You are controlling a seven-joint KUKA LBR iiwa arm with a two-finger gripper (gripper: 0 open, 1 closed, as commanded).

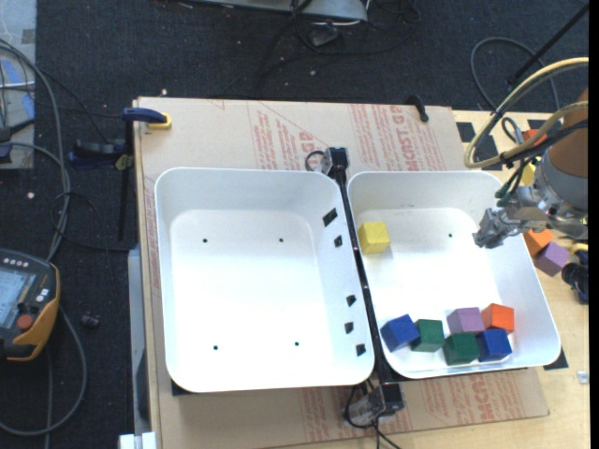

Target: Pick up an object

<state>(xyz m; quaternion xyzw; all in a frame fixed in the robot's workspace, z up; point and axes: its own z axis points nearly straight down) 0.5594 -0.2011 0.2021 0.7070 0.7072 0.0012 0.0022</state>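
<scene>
I see the right white bin (524, 269) holding a yellow wooden cube (374, 237) and clustered coloured blocks (452, 333); I cannot tell the gripper (489, 229) state.

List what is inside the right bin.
The right bin holds a yellow block alone, and a cluster of blue, green, purple and orange blocks. Anything beneath that cluster is hidden.

A grey arm (569, 162) is showing an orange band above its wrist. Yellowish and dark cables (524, 92) are looping around it. A small grey metal gripper (489, 231) is capping its end.
</scene>
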